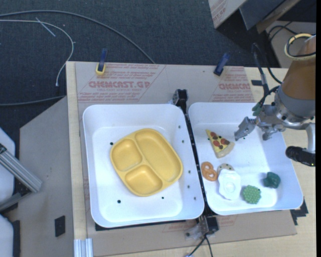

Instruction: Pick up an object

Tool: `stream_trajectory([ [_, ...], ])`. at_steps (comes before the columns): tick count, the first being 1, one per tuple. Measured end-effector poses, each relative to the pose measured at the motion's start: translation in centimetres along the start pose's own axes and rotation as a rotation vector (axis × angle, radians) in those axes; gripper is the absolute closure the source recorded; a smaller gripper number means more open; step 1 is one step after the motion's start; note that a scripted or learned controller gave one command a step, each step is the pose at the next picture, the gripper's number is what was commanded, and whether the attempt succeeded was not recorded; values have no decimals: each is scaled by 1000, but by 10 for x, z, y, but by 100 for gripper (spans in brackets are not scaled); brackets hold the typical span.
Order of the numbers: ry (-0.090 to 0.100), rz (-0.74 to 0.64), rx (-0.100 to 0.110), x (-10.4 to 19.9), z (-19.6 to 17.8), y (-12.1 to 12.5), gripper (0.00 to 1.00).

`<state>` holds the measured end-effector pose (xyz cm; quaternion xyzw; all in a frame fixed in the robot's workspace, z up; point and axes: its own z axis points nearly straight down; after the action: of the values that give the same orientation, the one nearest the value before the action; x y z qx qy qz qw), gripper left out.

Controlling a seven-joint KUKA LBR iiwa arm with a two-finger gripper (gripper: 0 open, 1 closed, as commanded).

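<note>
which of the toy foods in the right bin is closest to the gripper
The pizza slice, lying just left of the gripper; the other toys sit lower in the bin.

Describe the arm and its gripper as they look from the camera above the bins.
The arm is grey with a broad orange band above the wrist. Black cables trail along its upper side. The gripper is bare grey metal with dark fittings, above the right bin.

My bench (125, 80) is a brown board printed with red lettering, and two blue clamps (103, 61) pin its far edge (the second clamp (221, 63) is tilted). A thin pale cable (60, 30) loops over the dark floor (150, 30) beyond it. A cardboard box (225, 11) stands at the top.
</note>
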<state>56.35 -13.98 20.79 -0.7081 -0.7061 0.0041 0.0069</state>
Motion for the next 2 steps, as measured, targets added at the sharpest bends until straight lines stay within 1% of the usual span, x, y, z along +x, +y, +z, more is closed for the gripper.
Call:
stream_trajectory([
  [1,-2,-3,-14,0,-8,3,0],
  [2,-1,-2,-8,0,55,7,0],
])
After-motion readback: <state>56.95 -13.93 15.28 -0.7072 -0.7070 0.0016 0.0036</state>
